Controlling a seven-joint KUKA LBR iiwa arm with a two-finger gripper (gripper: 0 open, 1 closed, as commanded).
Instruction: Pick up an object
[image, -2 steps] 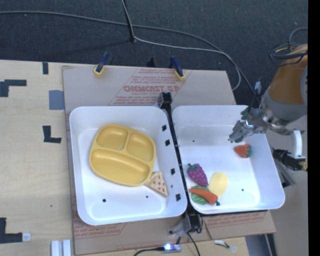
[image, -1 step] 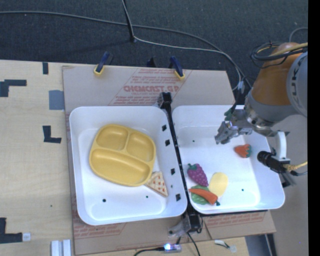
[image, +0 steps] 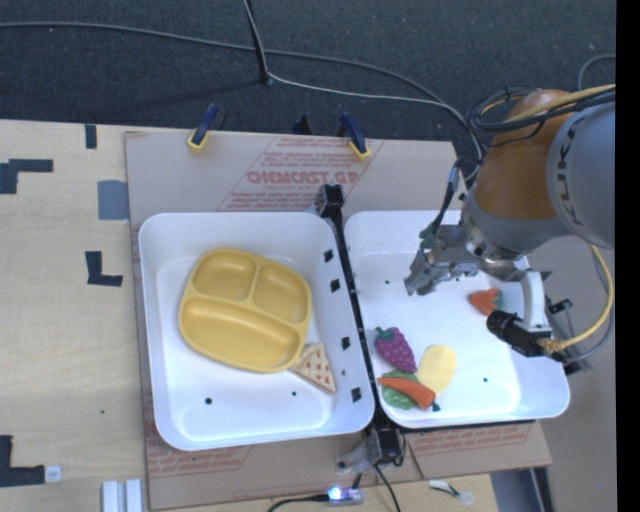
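The arm (image: 545, 170) is entering from the right and is hanging over the right bin (image: 545, 400), hiding that bin's upper right corner and part of its far wall. The orange band and the wrist are covering much of what lies beneath them. Grey lettering on the arm's housing is running off the frame edge and is not reading clearly.

The cardboard sheet (image: 290, 170) under both bins is showing red print, "CHEMCAST G.P", with smaller lines beneath that are too fine to read.

The left bin (image: 160, 400) is holding a yellow divided tray (image: 245, 308), and a pizza slice toy (image: 318, 369) is lying just beside the tray's lower right corner.

In the right bin, the gripper (image: 432, 272) is hovering above bare floor with its fingers parted and nothing between them. An orange carrot toy (image: 485, 300) is peeking out, partly masked by the arm. Purple grapes (image: 396, 349), a yellow lemon-like piece (image: 437, 366) and a carrot with green leaves (image: 405, 390) are clustering near the front wall, well apart from the gripper.
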